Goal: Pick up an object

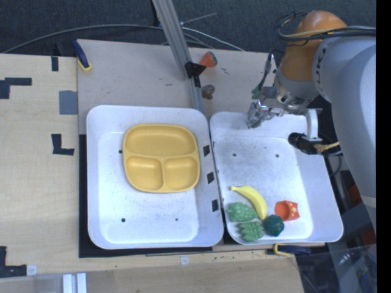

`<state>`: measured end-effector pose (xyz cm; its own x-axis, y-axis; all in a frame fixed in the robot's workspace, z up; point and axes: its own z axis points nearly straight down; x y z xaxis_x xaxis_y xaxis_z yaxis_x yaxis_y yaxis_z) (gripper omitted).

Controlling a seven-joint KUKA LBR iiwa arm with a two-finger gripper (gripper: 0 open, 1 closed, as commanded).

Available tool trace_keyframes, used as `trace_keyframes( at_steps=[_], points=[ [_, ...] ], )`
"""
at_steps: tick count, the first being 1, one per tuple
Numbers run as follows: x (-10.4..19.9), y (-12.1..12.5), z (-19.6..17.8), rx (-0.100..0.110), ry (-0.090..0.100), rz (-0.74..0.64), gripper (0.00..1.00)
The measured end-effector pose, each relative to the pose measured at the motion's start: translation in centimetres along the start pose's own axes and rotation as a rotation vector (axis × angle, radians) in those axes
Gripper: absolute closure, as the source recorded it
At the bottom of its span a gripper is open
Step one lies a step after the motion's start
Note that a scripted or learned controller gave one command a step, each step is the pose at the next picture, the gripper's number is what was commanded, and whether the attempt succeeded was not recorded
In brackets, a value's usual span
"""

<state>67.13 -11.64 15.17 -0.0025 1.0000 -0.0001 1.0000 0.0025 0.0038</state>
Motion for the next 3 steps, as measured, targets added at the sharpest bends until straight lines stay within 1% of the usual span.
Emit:
trace_keyframes(
  at_steps=[1, 2, 3],
  points=[
    [0.6, 0.6, -4.5, 0.000, 0.000, 0.000, 1.00],
    [0.6, 0.7, -8.6, 0.000, 0.000, 0.001, 1.00],
    [5.0, 0.1, -7.9, 0.006, 0.001, -0.002, 1.00]
  ],
)
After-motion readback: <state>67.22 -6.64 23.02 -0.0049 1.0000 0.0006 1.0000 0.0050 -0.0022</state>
